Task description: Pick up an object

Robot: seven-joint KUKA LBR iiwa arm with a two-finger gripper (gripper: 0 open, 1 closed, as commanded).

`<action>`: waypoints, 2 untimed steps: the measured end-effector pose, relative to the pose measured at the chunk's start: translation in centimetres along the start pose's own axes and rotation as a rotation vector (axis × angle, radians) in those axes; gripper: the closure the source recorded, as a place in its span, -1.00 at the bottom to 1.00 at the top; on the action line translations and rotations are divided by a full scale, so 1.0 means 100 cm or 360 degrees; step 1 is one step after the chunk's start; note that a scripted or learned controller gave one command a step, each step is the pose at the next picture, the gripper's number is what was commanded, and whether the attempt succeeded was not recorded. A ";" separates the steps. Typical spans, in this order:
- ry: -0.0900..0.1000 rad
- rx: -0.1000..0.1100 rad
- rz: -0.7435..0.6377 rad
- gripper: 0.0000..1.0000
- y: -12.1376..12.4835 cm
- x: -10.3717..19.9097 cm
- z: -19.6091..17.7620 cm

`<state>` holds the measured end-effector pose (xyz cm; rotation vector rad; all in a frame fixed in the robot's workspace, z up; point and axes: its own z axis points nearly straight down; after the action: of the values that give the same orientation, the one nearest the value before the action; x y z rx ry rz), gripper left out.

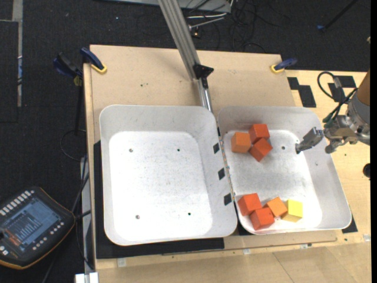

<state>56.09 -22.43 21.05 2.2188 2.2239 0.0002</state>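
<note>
Several small cubes lie in the right bin (pixel 330 175). At its back an orange cube (pixel 240 141) touches two red cubes (pixel 259 131) (pixel 261 150). Near the front edge sit two more red cubes (pixel 249 203) (pixel 263 218), a second orange cube (pixel 277 207) and a yellow cube (pixel 294 210). My gripper (pixel 321 141) hangs over the bin's right rim, to the right of the back cluster and apart from it. It is open, with nothing between its fingers.
The left bin (pixel 118 158) stands beside the right one on the wooden bench. A metal pole (pixel 179 31) slants down to the gap between the bins at the back. A teach pendant (pixel 29 223) lies off the bench at lower left.
</note>
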 end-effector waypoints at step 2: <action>0.0001 0.0005 -0.0003 -1.00 0.007 0.003 0.046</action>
<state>56.76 -22.17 16.49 2.2187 2.2278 -0.0031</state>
